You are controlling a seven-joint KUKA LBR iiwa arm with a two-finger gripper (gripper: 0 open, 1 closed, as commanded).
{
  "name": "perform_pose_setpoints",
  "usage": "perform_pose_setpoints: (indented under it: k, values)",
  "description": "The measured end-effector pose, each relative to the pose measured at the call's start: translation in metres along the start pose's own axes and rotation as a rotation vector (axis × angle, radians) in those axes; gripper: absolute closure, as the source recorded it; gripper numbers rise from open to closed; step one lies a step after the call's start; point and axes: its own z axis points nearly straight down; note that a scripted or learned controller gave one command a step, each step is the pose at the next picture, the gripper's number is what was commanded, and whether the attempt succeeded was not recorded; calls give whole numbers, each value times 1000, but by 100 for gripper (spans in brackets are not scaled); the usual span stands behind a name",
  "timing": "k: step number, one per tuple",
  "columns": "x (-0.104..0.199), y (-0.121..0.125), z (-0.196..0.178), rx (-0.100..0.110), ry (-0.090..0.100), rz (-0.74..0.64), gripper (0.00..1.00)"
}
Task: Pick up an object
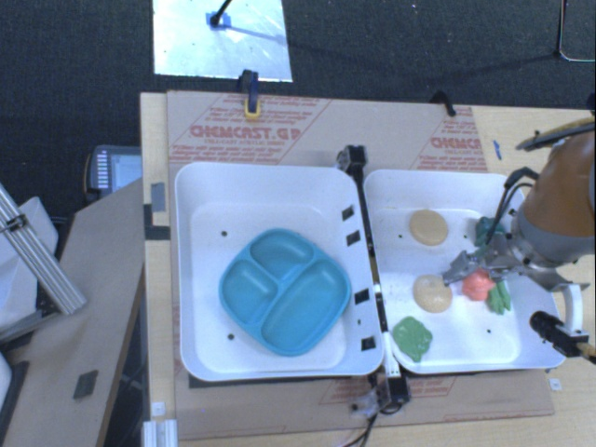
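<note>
Right bin (438, 357): hand (473, 273) low at 3 o'clock, right by a red-orange piece (478, 286); can't tell whether its fingers are spread or closed. Green item (501, 296) touching the red one's right. Tan round (433, 293) just left, another (428, 227) at 12, green lump (412, 337) at 6. Advice: centre on the red piece, clear of its neighbours. Left bin holds a blue tray (285, 291).

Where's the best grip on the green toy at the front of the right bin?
Take the green toy across its narrower waist, coming straight down from above. It lies flat and alone on the bin floor, apart from the tan disc, though close to the bin's front-left corner.
</note>
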Motion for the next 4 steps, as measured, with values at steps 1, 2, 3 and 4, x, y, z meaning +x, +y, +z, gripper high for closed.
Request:
perform_pose_setpoints:
  k: [1,2,3,4]
  values:
    - [1,4,38,-7,4,0,0]
    - [2,7,26,-14,4,-3,100]
    - [-2,9,-37,-6,-2,-2,100]
    - [-1,10,-81,-6,-2,-3,100]
